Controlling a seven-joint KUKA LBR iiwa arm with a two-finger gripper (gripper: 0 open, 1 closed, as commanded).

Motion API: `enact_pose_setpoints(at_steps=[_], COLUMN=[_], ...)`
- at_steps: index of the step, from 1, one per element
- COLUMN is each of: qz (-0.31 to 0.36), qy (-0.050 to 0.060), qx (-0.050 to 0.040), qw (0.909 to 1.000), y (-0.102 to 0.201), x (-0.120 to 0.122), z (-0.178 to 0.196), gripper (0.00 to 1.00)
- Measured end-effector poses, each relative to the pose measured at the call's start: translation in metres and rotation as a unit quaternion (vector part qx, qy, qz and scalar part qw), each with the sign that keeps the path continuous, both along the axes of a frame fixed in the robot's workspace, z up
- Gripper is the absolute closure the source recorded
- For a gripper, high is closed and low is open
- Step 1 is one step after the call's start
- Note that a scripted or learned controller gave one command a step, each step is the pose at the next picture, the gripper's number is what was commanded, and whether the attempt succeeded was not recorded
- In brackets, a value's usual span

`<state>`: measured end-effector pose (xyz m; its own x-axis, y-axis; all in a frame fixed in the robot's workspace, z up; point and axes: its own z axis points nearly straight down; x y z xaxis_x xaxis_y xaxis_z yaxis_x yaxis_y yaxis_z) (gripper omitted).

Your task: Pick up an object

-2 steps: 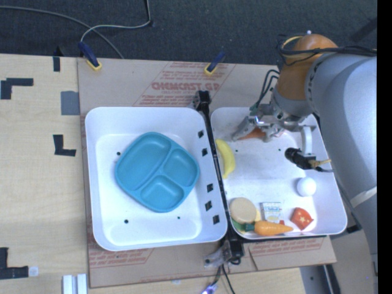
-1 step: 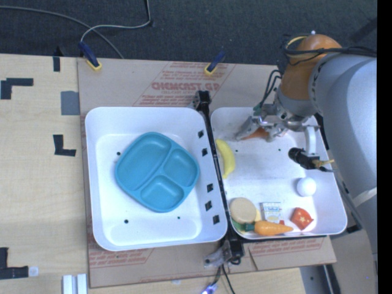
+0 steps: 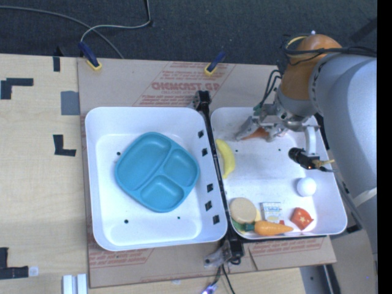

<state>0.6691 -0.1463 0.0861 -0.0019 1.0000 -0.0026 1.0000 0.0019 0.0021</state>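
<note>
Camera view looks down on the desk (image 3: 37, 127), where two white bins stand side by side on a sheet of cardboard. The left bin (image 3: 98, 182) holds a blue divided plate (image 3: 158, 171). The right bin (image 3: 334, 195) holds the small things: a yellow banana (image 3: 225, 158) lying against the wall between the bins, a white ball (image 3: 306, 187), a round burger-like toy (image 3: 242, 211), a small printed packet (image 3: 271, 210), an orange carrot (image 3: 272, 228), and a red piece like a strawberry (image 3: 301, 217), these last four gathered near the front edge.

The arm (image 3: 343, 90) reaches in from the right and its gripper (image 3: 260, 130) is low in the back corner of the right bin. Just at its tip I see a small orange-red thing (image 3: 252, 135), but it is too blurred for me to name it, and I cannot tell if it lies between the fingers or only beside them. I also cannot tell if the jaws are spread or pressed together.

I judge that the step in hand is the grasp itself, at the bottom of the reach. Nothing is lifted clear of the bin floor as far as I can see. The next move, I think, calls for a firm closing on the orange-red thing and a straight lift upward, away from the bin's back wall, which is close and may disturb the hold.
</note>
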Motion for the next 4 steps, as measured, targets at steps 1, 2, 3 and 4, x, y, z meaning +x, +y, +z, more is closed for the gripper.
enact_pose_setpoints(at_steps=[1, 2, 3, 4], qz=[0.0, 0.0, 0.0, -0.001], qy=[0.0, 0.0, 0.001, 0.0], qx=[-0.0006, -0.0002, 0.0003, -0.001], qw=[1.0, 1.0, 1.0, 1.0], y=[0.001, -0.009, -0.034, -0.025], x=[0.0, 0.0, 0.0, 0.0], z=[0.0, 0.0, 0.0, 0.0], gripper=[0.0, 0.0, 0.0, 0.0])
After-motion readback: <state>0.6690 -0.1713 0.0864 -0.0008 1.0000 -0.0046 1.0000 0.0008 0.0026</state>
